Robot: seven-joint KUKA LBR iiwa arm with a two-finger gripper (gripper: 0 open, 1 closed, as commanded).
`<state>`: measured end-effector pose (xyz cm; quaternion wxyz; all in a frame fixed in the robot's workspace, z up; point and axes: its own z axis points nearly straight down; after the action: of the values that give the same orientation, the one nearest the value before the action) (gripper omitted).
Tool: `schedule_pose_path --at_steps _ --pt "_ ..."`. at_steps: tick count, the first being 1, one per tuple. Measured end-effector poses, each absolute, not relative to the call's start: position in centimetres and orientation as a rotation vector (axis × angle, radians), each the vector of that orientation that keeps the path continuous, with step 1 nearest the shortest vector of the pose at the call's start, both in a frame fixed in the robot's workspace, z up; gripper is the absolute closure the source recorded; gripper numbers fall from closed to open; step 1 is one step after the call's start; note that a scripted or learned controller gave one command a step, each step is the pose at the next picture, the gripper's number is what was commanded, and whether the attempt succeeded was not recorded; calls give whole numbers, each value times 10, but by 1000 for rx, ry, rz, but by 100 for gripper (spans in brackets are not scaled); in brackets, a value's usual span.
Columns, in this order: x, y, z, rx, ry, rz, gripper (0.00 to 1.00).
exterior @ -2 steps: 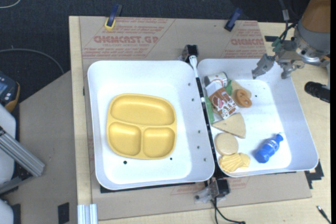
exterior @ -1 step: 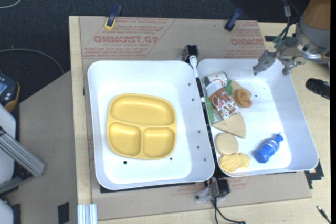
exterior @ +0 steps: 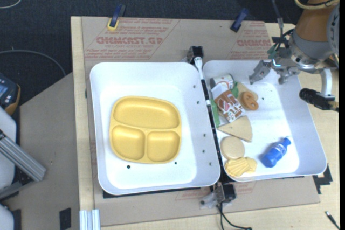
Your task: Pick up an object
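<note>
The right bin [exterior: 302,132] holds several small objects along its left side. A brown pretzel [exterior: 249,99] lies near the top. Left of it sit a red and white packet [exterior: 227,105] and a small can [exterior: 223,83]. Below them come a tan wedge [exterior: 240,129], a round cracker [exterior: 233,147] and a yellow ridged chip [exterior: 241,166]. A blue bottle [exterior: 275,152] lies at the lower right. My gripper [exterior: 271,74] hangs over the bin's upper right part, open, with its fingers spread and nothing between them. It is apart from the pretzel, up and to the right of it.
The left bin [exterior: 102,116] holds a yellow three-compartment tray [exterior: 144,127]. Clamps [exterior: 114,18] pin the cardboard sheet under the bins at the back. The arm's orange band [exterior: 323,2] rises at the upper right. A black fitting [exterior: 315,97] juts over the right bin's edge.
</note>
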<state>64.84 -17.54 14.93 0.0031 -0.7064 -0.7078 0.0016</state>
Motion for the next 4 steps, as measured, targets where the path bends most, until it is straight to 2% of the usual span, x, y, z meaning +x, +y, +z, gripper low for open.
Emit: schedule_pose_path --at_steps 1,2,3,4 --pt "651 -167 101 -2216 -2218 5 0" --pt "652 -167 86 -2219 -2223 1 0" --pt "654 -166 99 -2221 -2228 -6 100" --pt "657 -167 165 -2227 -2229 -7 100"
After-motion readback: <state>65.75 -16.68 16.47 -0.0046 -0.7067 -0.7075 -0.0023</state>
